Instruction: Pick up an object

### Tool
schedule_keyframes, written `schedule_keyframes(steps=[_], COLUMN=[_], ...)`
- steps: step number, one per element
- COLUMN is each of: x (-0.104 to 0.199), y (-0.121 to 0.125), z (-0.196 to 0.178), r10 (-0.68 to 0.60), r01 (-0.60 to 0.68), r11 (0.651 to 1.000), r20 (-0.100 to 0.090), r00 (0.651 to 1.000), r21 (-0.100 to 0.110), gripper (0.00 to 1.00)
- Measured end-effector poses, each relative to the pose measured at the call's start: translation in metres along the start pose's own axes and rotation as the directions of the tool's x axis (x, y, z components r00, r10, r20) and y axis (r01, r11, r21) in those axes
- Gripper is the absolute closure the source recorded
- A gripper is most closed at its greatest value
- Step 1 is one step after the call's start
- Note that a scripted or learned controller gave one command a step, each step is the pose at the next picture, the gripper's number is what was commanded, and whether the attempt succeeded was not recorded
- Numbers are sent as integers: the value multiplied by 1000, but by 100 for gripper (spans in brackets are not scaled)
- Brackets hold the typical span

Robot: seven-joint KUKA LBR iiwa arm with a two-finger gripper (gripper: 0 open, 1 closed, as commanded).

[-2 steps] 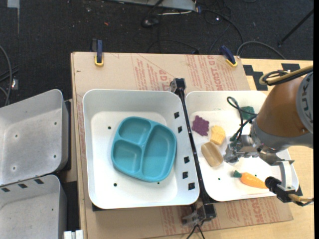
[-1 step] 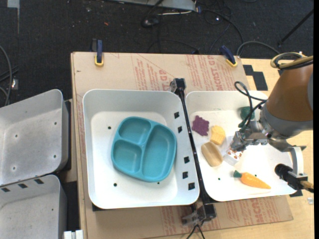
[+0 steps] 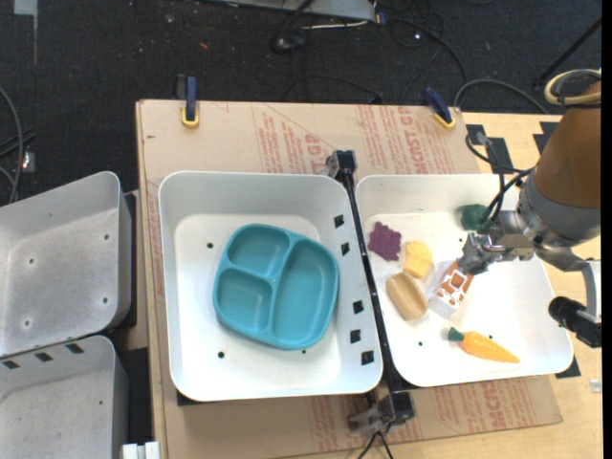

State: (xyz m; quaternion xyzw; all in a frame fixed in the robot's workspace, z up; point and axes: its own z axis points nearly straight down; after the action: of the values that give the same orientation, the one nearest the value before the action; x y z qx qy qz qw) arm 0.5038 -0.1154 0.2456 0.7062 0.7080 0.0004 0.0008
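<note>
At the far left of the frame, two spare white perforated trays (image 3: 59, 256) lay off the bench, clear of the work. The left-hand shallow white bin (image 3: 182, 285) held a turquoise three-compartment plastic plate (image 3: 276, 286), lying flat near the bin's middle; nothing there had been touched by the arm. A black clip-studded divider (image 3: 359, 275) marked where the two bins met.

The right-hand shallow white bin (image 3: 531, 299) carried all the candidate objects. From its left side: a purple grape-cluster toy (image 3: 384, 241) toward the upper left, a small yellow block-shaped toy (image 3: 418, 257) just beside it, a tan oval bread-like toy (image 3: 407, 296) below these, and a white-and-orange printed packet (image 3: 451, 289) just right of the bread. A toy orange carrot with a green top (image 3: 487, 345) lay apart in the lower right of the bin, and a dark green rounded toy (image 3: 473, 216) sat near the upper edge.

The two-finger gripper (image 3: 477, 253) hung low over the packet's upper end, at or very near contact. Whether its fingers were spread or closed could not be told, as the wrist hid them. No object was seen lifted; judged from this, the pick was at the approach or grasp stage, with closing and lifting left. The bread and yellow block crowded the packet's left side and could be nudged.
</note>
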Motion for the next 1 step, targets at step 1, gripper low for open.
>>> schedule_keyframes(steps=[1], x=[48], y=[10], z=[3], r10=[-3], r01=[3], r11=[1000], r20=[-1], r00=[1000], r21=[1], gripper=[100])
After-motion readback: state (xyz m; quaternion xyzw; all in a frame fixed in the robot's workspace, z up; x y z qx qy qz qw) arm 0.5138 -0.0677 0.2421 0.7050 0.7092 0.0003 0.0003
